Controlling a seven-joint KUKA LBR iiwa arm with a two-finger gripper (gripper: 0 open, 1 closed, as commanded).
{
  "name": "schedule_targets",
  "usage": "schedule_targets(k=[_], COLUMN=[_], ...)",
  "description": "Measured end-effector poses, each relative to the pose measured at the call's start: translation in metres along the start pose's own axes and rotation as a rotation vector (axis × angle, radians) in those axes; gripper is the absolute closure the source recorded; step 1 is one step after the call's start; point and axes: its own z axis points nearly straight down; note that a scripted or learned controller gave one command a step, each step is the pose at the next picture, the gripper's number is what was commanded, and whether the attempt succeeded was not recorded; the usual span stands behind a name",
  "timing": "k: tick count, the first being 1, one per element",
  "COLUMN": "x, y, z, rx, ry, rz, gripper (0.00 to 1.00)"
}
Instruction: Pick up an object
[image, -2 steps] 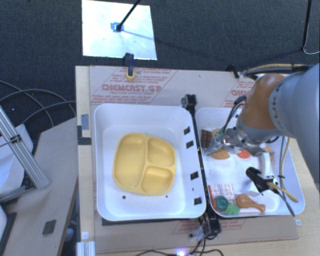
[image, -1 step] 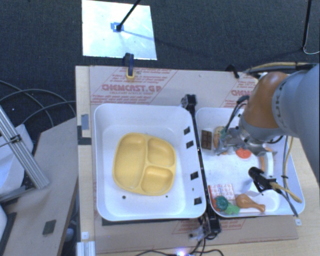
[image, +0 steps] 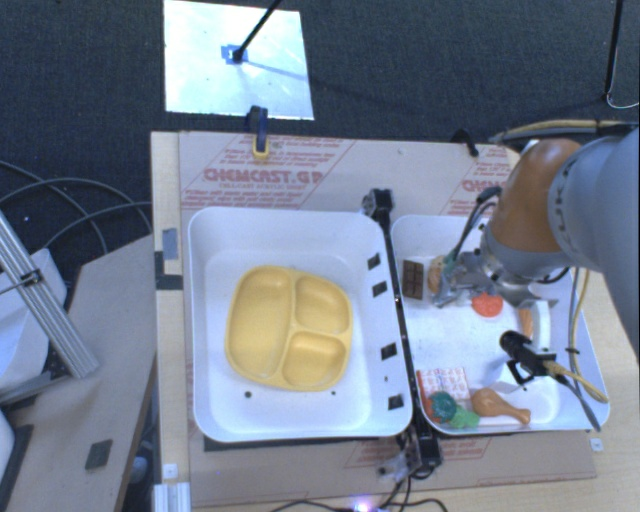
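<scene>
Low over the right white bin (image: 580, 330), near the table's far right corner, grey arm's pincer (image: 452, 283); spread can't be read. Small orange-and-tan toy (image: 437, 276) just beside it, brown block (image: 412, 277) next. Red disc (image: 487, 305) near. Yellow divided plastic plate (image: 289, 328) in left bin (image: 215, 250).

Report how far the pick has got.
Done: the arm has reached into the right bin, and the gripper sits low by the brown block and the orange-red piece. In hand: I cannot see anything between its fingers. Left: gripping and lifting an object; the drumstick, green toy and yellow tray lie untouched.
</scene>
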Motion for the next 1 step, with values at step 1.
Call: schedule_targets(k=[1], x=[-0.0020], y=[-0.1028], z=[0.0222], rx=[0.011], ry=[0.001], rz=[0.007], gripper=[1.00])
